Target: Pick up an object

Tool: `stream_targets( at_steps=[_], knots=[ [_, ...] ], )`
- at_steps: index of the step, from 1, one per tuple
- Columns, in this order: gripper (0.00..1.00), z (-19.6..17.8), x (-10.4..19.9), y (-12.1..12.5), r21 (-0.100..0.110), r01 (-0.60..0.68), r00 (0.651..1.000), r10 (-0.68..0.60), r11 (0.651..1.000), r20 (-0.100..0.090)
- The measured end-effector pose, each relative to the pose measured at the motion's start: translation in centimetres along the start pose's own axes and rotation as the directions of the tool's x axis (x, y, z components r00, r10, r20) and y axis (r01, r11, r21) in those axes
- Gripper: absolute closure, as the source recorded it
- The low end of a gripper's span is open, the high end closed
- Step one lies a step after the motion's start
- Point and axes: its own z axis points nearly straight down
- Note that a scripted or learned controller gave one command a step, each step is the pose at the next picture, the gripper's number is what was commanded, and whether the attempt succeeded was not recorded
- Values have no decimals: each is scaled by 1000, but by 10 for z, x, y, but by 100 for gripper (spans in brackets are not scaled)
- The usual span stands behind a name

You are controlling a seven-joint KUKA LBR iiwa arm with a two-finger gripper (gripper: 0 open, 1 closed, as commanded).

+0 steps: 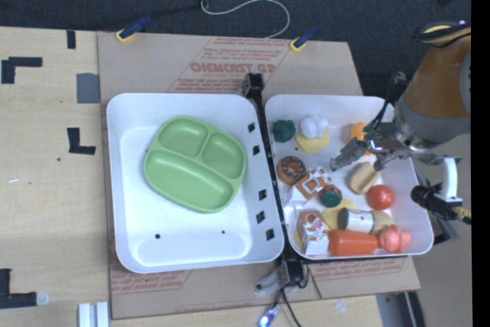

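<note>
1. Two white bins sit side by side on a cardboard sheet (230, 65) that covers the table (46, 165). The left bin (126, 188) holds a green divided plate (195, 162), lying flat toward its upper half.
2. The right bin (337, 102) is crowded with small toy foods.
3. Along its top: a dark green piece (284, 129) near the divider, and just beside it a white-and-yellow piece (312, 132).
4. Lower left: a brown round piece (291, 168), a small red-and-white box (315, 184), and a second green piece (331, 197) close together.
5. Along the bottom wall: an orange carrot (352, 243) lying on its side, a pink piece (393, 239) at its right end, and a dark-capped bottle (357, 220) just above the carrot.
6. A red ball (380, 197) lies toward the right wall, with a tan piece (361, 178) just up and left of it.
7. The arm (436, 88) comes in from the right, grey with an orange band, and bends over the bin's upper right corner.
8. The jaws (354, 155) point left over the bin — the dark fingers appear spread apart, with nothing clearly between them. An orange piece (358, 132) sits just above them, the tan piece just below.
9. Whether the fingertips touch any toy cannot be told — they overlap the clutter from this angle.
</note>
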Motion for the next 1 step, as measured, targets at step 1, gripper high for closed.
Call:
stream_targets(
  at_steps=[1],
  knots=[
    [100, -10, 1, 0, 1, 2, 1000, -2, 1000, -1]
  ],
)
